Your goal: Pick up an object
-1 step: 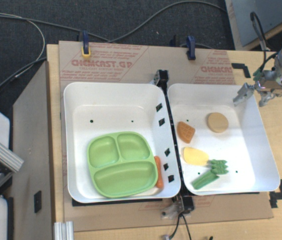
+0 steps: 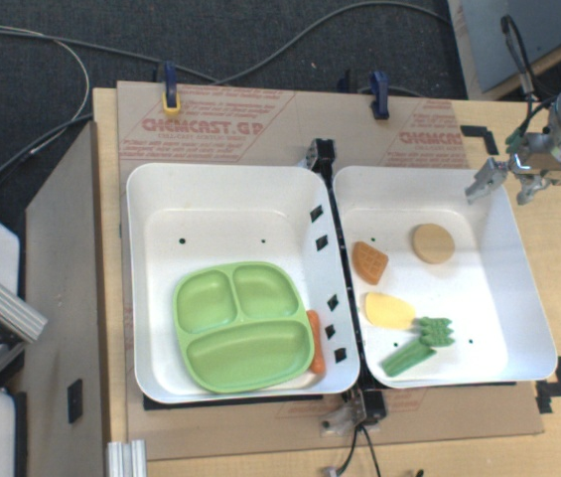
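Gripper (image 2: 504, 180) at far right, above the far right corner of the right bin (image 2: 518, 296); fingers spread apart, nothing between them. Grey arm entering from the right edge.

Right bin contents: round tan piece (image 2: 433, 243) toward the far side, nearest the gripper but well apart from it. Orange-brown waffle-like piece (image 2: 368, 262) to its left, close to the divider between bins. Yellow piece (image 2: 389, 311) nearer, just beside the green leafy toy vegetable (image 2: 418, 345), which lies slanted toward the near edge.

Left bin (image 2: 161, 227): green divided plate (image 2: 244, 324) in the near half, three compartments. Orange carrot-like piece (image 2: 315, 344) wedged along the plate's right rim, touching it.

Blue clamps (image 2: 378, 96) along the far edge of the cardboard bench (image 2: 260, 117). Black cables (image 2: 52, 48) on the dark floor beyond.
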Controlling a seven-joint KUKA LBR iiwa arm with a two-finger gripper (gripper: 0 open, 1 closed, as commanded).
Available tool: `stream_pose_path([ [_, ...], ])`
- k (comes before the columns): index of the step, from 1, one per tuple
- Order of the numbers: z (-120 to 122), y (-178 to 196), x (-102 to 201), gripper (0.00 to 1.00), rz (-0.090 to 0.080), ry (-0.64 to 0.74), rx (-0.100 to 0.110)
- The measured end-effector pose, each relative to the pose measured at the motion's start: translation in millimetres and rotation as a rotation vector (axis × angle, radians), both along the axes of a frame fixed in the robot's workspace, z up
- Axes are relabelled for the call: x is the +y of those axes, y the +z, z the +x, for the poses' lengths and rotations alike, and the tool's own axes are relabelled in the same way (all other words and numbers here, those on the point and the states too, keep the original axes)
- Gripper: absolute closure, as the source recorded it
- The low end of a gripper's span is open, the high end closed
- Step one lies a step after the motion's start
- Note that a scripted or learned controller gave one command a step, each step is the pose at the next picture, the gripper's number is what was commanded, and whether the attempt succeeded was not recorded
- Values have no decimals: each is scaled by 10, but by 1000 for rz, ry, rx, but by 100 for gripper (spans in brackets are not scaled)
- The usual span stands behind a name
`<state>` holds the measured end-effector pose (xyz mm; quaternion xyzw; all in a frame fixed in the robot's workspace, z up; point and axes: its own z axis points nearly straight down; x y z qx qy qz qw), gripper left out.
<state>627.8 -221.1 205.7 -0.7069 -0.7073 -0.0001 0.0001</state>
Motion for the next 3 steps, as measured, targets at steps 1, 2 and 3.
stream_pose_path([
  [1, 11, -444, 72, 0, 1, 1, 5],
  [2, 32, -1068, 43, 0, 2, 0, 7],
  [3, 59, -1163, 54, 0, 2, 2, -2],
])
